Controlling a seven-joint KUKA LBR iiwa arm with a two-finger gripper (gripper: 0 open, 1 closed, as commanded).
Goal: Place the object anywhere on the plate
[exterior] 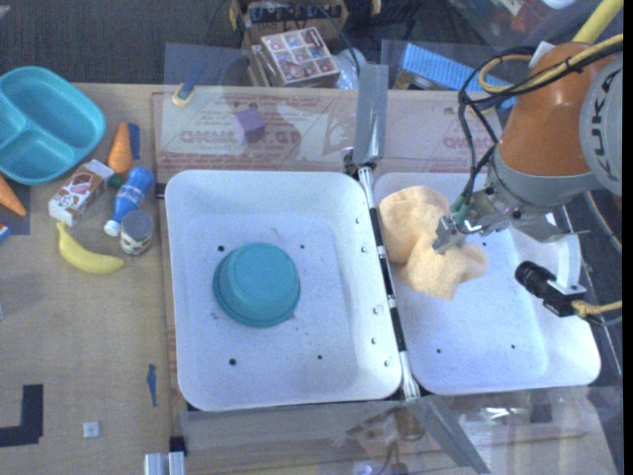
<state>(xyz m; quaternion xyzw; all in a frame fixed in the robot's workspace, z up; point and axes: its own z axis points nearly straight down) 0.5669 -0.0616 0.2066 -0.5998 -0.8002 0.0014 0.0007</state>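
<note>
My tool (447, 237) sat low over the right bin (514, 364), its tips down on the yellow cloth (420, 240), though I could not tell how wide they stood. Reading left to right: the teal plate (257, 283) lay upside-down in the left bin (198, 206), well apart from me; the crumpled cloth lay against the right bin's left wall, directly beneath my tool. The carry, I judged, ran leftward across the divider.

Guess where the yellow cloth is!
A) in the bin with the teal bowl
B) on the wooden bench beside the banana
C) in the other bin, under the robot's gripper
C: the yellow cloth lies crumpled in the right bin, with the gripper right over it.
</note>
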